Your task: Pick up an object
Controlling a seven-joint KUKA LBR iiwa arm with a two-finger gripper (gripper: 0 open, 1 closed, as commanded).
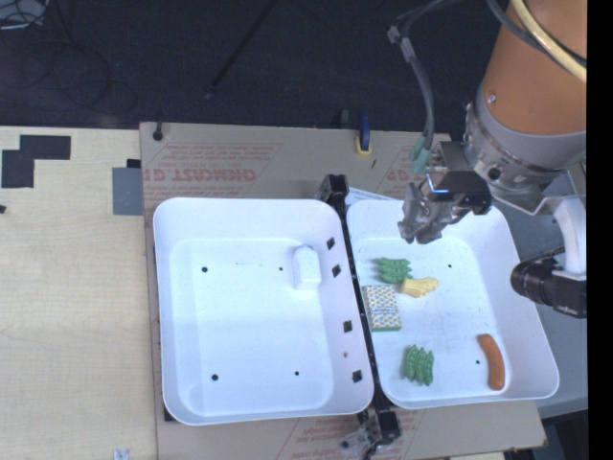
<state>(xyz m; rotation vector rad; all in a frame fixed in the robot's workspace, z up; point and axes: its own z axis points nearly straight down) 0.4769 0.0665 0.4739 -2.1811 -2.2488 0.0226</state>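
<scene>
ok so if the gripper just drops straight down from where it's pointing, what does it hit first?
Most likely bare floor near the back of the right bin. The gripper hangs above and behind the green toy and the yellow piece, so it probably misses both, though depth is hard to judge from this slant.

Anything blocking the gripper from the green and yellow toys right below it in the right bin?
Nothing visible. The gripper hangs over the far part of the right white bin, and the leafy green toy and the small yellow toy lie uncovered on the bin floor nearer the camera, with only bare floor between.
</scene>
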